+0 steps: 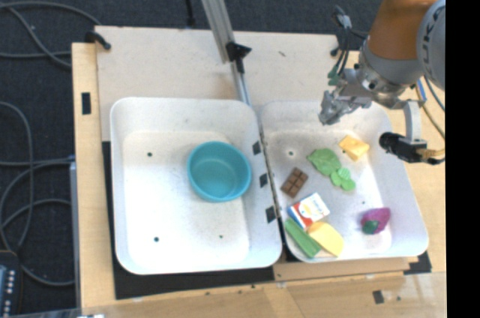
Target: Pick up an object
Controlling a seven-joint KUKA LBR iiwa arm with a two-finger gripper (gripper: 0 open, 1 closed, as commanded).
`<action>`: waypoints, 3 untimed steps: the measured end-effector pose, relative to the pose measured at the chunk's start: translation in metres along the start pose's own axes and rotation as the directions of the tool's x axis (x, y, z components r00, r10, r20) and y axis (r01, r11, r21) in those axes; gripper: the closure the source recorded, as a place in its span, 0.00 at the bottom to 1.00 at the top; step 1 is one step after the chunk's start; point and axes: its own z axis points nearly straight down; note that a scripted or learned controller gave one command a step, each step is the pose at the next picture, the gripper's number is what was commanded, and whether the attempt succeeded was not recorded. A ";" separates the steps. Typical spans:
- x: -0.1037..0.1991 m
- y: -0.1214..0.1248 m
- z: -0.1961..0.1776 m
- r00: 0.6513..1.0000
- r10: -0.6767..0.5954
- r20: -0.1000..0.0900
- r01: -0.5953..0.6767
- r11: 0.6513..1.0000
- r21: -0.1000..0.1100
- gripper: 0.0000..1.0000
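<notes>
The arm came in from the right of the camera view, grey with its orange section uppermost, and its gripper (331,112) hung over the far edge of the right bin (397,189), near that bin's upper left corner. Nothing lay between the fingers, and whether they stood wide or narrow could not be told from above. The things to be picked lay scattered in the right bin. Nearest the gripper was a small yellow block (354,148), squarish and tilted, lying just below and to the right of it but apart from it. To the left of that sat a green leafy piece (324,160) with a smaller green lump (345,178) touching its lower right side. A brown chocolate bar (295,181), scored into squares, lay slanted near the bin's left wall. Below it was a small white carton (309,211) with red and blue marks, and against that a yellow wedge (327,238) and a long green piece (301,238) crowded together at the near left corner. A purple object (375,220) with a green end lay alone toward the near right side. The left bin (142,159) held a round teal bowl (218,171), upright and open, near its middle.
</notes>
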 end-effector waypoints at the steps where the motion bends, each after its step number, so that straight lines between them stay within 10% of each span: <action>1: 0.042 -0.012 0.005 1.000 0.001 0.001 -0.001 1.000 0.002 1.00; 3: 0.154 -0.039 0.006 1.000 -0.002 -0.001 0.002 1.000 0.002 1.00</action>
